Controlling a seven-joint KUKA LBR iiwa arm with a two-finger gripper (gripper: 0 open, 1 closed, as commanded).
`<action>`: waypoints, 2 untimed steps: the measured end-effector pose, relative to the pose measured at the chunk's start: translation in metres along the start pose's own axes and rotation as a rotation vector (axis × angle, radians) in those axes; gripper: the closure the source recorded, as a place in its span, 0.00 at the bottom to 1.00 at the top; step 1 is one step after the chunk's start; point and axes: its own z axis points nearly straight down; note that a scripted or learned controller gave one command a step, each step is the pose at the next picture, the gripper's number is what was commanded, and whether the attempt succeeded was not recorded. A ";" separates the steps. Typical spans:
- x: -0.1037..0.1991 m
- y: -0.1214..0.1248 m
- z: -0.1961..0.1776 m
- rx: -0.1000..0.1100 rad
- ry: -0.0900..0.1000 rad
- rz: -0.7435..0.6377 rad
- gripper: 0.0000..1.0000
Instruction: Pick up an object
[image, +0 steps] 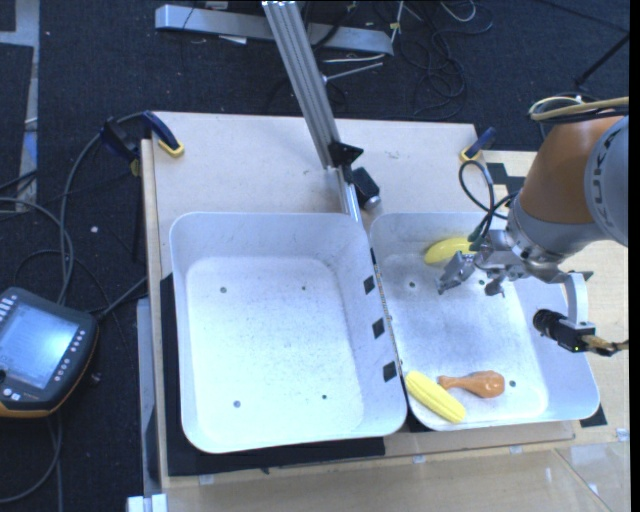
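The right bin (560, 400) holds three objects. A yellow banana-like piece (446, 249) lies near its back wall. A yellow corn cob (435, 397) rests at the front left corner, and an orange drumstick-shaped toy (476, 384) lies just to its right. My gripper (470, 283) hangs over the back half of this bin, just in front of and to the right of the yellow piece. Its fingers (446, 281) are spread open, pointing down, with nothing between them.
The left bin (190, 300) sits beside the right one, sharing a middle ridge with black clips (380, 325). A slanted metal pole (310, 90) rises from the back of the bench. A black sensor on a cable (560, 330) hangs off the wrist at right.
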 end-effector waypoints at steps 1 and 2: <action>-0.007 0.005 0.049 0.001 0.000 0.001 0.00; -0.007 0.004 0.067 -0.002 0.000 0.000 0.00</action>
